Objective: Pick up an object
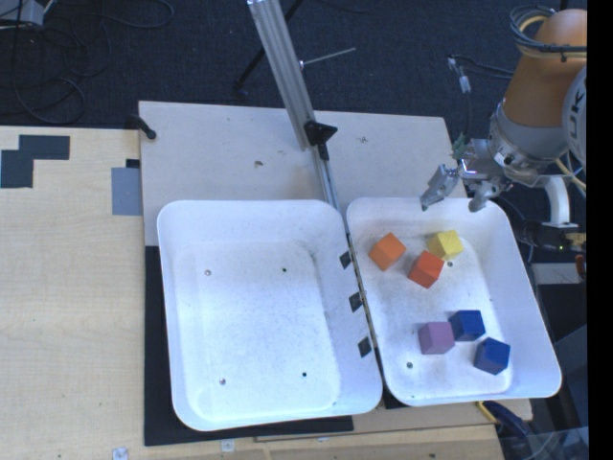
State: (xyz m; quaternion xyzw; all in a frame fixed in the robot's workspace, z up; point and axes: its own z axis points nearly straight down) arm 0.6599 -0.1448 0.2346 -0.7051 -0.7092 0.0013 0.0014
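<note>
Dark floor (pixel 144 46) at the top, with loose cables (pixel 57 56) at upper left. Pale wood worktop (pixel 67 305) on the left bears grey patches (pixel 124 190). A lighter board (pixel 230 156) lies behind. A slanted aluminium rail (pixel 285 75) rises from it. Light even.

No text, label, brand, number or sign can be read anywhere.
</note>
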